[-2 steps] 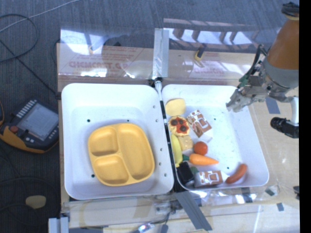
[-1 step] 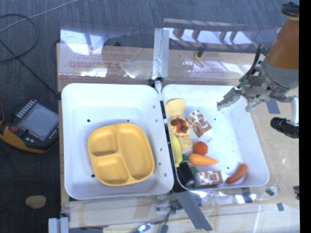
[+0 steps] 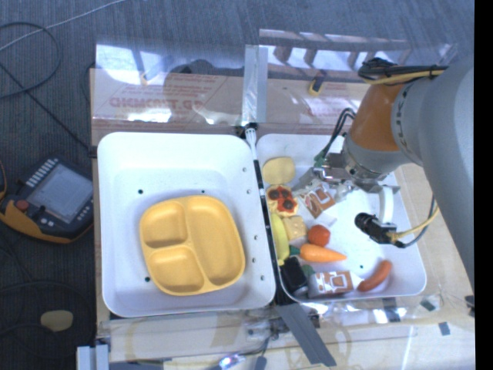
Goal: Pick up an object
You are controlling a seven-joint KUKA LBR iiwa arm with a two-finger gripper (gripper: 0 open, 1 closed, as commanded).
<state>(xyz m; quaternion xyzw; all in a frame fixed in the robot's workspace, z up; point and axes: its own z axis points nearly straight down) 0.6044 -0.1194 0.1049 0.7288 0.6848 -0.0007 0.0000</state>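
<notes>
The right bin [image 3: 408, 280] holds several toy foods: a pale yellow round piece [image 3: 279, 169], a pizza slice [image 3: 283, 200], a small red-and-white carton [image 3: 317, 201], a tomato [image 3: 319, 234], a carrot [image 3: 322, 253], a banana [image 3: 278, 237], a brown carton [image 3: 331, 283] and a red sausage [image 3: 374, 276]. My gripper [image 3: 327, 177] reaches down into this bin's back middle, just above and beside the small carton. The grey wrist with its orange band [image 3: 377, 126] hides most of the gripper.
A yellow divided plate [image 3: 192, 243] lies in the left bin [image 3: 115, 176]. A black item [image 3: 293, 272] sits at the right bin's front left. A black cable plug [image 3: 373, 228] hangs over the right bin. A teach pendant [image 3: 50, 199] lies on the floor at left.
</notes>
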